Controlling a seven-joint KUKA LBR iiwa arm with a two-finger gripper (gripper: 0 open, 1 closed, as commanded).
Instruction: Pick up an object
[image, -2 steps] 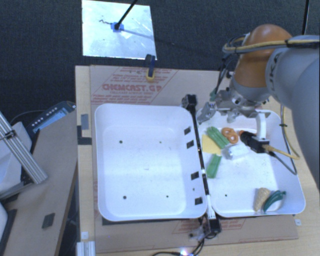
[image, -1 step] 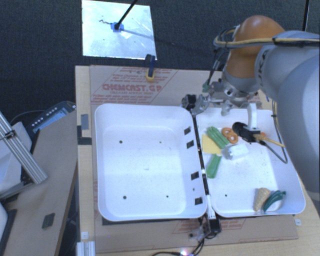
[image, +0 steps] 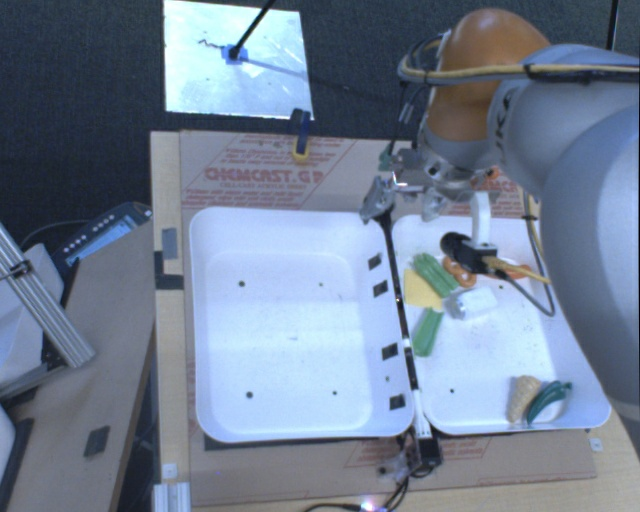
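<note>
Step in hand: approach; no grasp is made. I see the gripper (image: 405, 203) above the far end of the wall that the two bins share. Its fingers are spread, with nothing between them.

Left bin (image: 215, 300): no loose object in it.

Right bin (image: 585, 395): all the candidates lie here.
- A ribbed green piece (image: 432, 272) rests partly on a flat yellow piece (image: 416, 291), near the shared wall.
- A small orange piece (image: 460, 270) lies just beside them. It is partly covered, and I cannot identify it.
- A white block (image: 472, 302) sits beside the yellow piece.
- A green rod (image: 427, 331) lies along the wall, near the bin's middle.
- A tan lump (image: 522, 397) touches a teal loop (image: 551, 398) in the near corner, well apart from the others.

Judgement: the next move calls for me to bring the gripper over the right bin and descend on one object. The white block looks the cleanest target. The green rod lies close to the wall, so one finger could strike it.
</note>
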